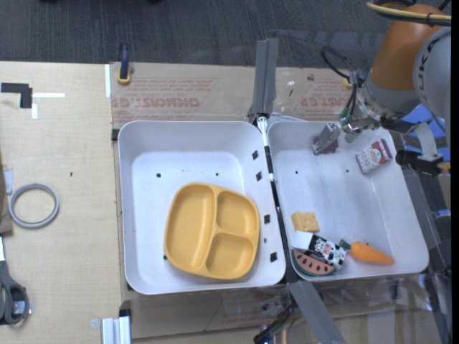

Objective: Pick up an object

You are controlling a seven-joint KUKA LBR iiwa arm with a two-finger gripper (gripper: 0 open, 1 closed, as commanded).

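My gripper point(325, 141) hangs over the far left part of the right bin point(344, 192), with bare white floor below it and nothing seen in it. A small red and white carton point(374, 156) lies to its right near the bin's far right wall. Along the near edge lie a yellow cracker square point(305, 221), a watermelon slice toy point(314, 263), a black and white patterned piece point(326, 248) and an orange carrot point(370, 253). A yellow divided plate point(212, 230) sits in the left bin point(143, 192).
The grey arm with its orange band point(401, 49) reaches in from the upper right. A raised divider point(266, 163) separates the bins. On the wooden bench at left lie a grey tape ring point(32, 205) and scissors point(11, 301).
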